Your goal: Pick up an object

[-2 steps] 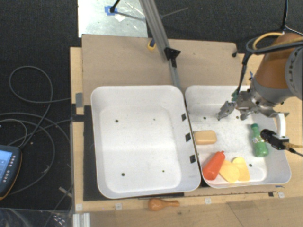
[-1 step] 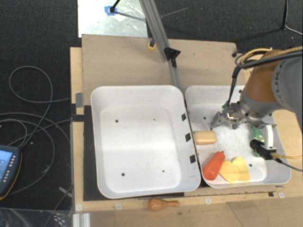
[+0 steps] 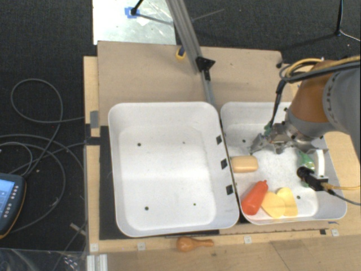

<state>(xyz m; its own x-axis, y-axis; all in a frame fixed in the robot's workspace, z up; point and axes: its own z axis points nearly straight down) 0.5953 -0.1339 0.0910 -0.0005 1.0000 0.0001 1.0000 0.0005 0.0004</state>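
Over right bin (image 3: 237, 114): gripper (image 3: 272, 141) is hung low, above bare floor; jaw state cannot be told.
Targets: tan block (image 3: 244, 164), red piece (image 3: 255, 197), yellow pieces (image 3: 280, 202) are left ungrasped nearby.

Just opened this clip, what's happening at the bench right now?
The grey arm has reached in over the right bin, with its end effector low near the bin's far side. A tan block lies just beside it, and a red object and yellow pieces sit along the near edge. Nothing is visibly between the fingers, so no pick shows yet. The left bin sits alongside.
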